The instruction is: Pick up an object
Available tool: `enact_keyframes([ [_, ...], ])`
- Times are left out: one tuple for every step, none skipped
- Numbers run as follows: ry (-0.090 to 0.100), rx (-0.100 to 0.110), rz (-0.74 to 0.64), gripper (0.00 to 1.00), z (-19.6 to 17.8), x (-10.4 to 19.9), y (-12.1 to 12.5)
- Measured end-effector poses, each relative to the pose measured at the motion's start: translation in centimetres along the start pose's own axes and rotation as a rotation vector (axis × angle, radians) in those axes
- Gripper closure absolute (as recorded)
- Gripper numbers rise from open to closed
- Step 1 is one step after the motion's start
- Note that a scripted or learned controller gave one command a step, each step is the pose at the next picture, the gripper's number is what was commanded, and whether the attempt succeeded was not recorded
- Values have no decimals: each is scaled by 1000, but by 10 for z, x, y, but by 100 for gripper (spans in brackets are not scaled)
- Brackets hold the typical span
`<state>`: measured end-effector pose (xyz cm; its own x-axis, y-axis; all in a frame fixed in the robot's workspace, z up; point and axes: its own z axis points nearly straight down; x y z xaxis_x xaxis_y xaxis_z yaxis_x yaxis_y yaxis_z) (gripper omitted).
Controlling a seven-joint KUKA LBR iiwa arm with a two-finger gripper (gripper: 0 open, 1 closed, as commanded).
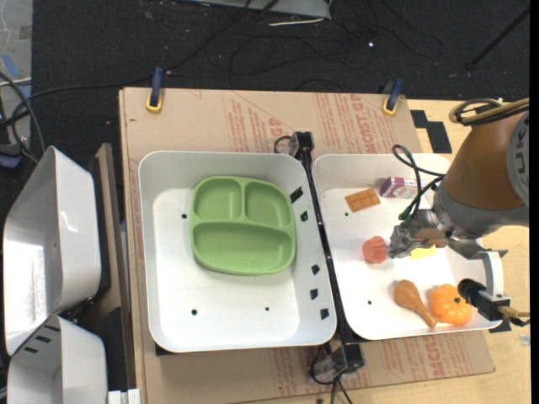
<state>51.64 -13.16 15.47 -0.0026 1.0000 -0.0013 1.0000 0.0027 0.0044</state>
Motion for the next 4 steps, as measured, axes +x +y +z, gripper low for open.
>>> enact_keyframes([
  [0, 2, 1, 100, -45, -8, -1],
  [0, 2, 0, 100, -57, -8, 0],
  [1, 2, -3, 100, -67, 42, 8],
  [2, 4, -4, 100, -59, 95, 7],
])
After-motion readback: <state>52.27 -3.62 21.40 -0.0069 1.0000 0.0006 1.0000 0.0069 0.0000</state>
